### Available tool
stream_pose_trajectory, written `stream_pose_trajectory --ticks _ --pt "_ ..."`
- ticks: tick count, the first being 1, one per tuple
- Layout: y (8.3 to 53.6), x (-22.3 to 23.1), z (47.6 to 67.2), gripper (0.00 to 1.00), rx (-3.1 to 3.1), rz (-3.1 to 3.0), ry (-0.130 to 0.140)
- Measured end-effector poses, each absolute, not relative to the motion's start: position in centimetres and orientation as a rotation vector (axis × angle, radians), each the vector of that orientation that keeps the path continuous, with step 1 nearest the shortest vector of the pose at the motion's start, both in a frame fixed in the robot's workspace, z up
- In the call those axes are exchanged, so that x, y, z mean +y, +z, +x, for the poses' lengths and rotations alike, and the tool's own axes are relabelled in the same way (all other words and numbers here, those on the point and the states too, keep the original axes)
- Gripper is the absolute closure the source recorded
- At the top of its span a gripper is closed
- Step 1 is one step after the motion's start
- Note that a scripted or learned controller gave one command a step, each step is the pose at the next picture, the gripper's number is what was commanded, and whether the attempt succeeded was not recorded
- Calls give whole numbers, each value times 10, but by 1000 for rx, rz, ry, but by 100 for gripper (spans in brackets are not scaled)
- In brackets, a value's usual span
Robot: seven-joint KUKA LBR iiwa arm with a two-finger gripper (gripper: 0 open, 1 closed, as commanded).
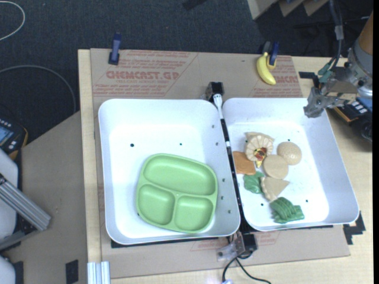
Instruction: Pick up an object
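Observation:
A cluster of small toy foods lies in the right bin (331, 158). It includes a scalloped beige piece with a red and yellow centre (259, 146), a round tan piece (289, 153), another tan disc (275, 167), an orange slab (243, 163), a tan wedge (273, 187), a small green piece (253, 183) and a leafy green piece (286, 210). My gripper (317, 104) hangs over the bin's far right corner, well apart from the pile and above it. Nothing shows in its grasp.
The left bin (118, 129) holds a light green divided plate (176, 191). A yellow banana (266, 70) lies on the cardboard behind the right bin, beside a blue clamp (273, 51). Another blue clamp (115, 48) sits at the back left. A black bar (224, 132) divides the bins.

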State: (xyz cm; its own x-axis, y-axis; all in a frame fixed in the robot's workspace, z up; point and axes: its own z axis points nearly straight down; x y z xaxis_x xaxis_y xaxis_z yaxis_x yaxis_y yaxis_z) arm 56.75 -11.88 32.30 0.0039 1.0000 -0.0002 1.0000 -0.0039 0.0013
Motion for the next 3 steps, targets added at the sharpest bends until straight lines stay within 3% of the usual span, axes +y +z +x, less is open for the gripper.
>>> stream_pose_trajectory --ticks 1,2,3 --pt "471 -91 552 100 2215 2205 20" --pt "403 -168 560 100 2215 2232 -8" --pt "346 -221 573 100 2219 2230 -7"
